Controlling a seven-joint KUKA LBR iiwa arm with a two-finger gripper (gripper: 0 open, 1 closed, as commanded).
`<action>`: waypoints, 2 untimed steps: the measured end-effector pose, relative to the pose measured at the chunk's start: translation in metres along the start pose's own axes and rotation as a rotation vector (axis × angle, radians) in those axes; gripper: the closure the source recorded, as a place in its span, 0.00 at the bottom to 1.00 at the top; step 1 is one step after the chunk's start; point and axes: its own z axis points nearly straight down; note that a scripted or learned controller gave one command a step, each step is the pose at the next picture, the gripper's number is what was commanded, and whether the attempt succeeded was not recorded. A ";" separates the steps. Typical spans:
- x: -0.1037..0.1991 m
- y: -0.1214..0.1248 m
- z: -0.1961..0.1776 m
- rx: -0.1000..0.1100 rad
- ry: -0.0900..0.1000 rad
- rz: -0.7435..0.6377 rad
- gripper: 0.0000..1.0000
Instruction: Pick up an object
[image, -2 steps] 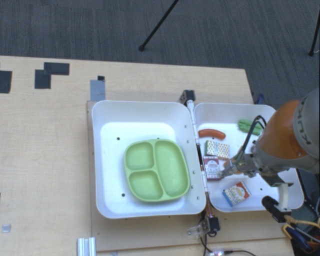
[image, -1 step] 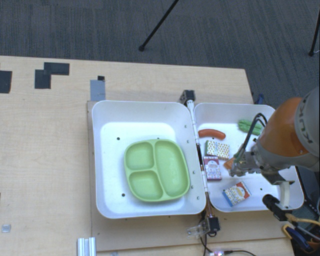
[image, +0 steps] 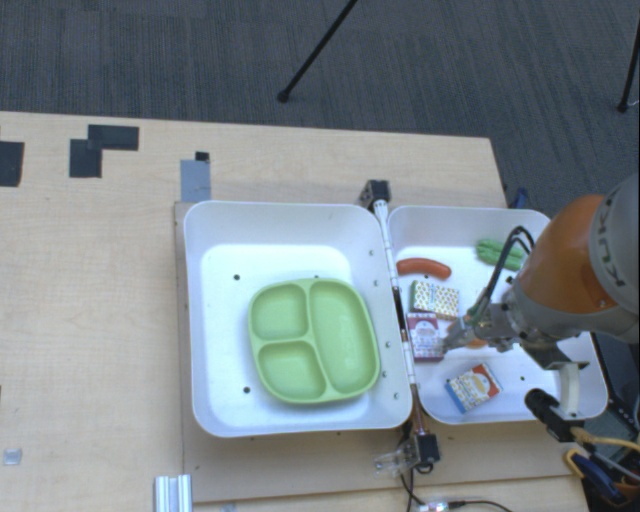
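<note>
The right bin holds a red sausage, a green item at its far side, a yellow-dotted packet, a red and white box and a small blue and orange packet. My gripper is low over the middle of this bin, right beside the red and white box and just above the blue and orange packet. The grey and orange wrist hides the bin's right part. Nothing is visibly held.
The left bin holds a light green three-compartment plate. A ridge with a black clamp divides the two bins. Black tape marks lie on the wooden bench at far left. Cables run near the front right corner.
</note>
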 end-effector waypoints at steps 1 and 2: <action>0.013 -0.001 0.023 0.001 0.005 -0.002 0.00; 0.017 0.001 0.012 0.000 0.014 -0.008 1.00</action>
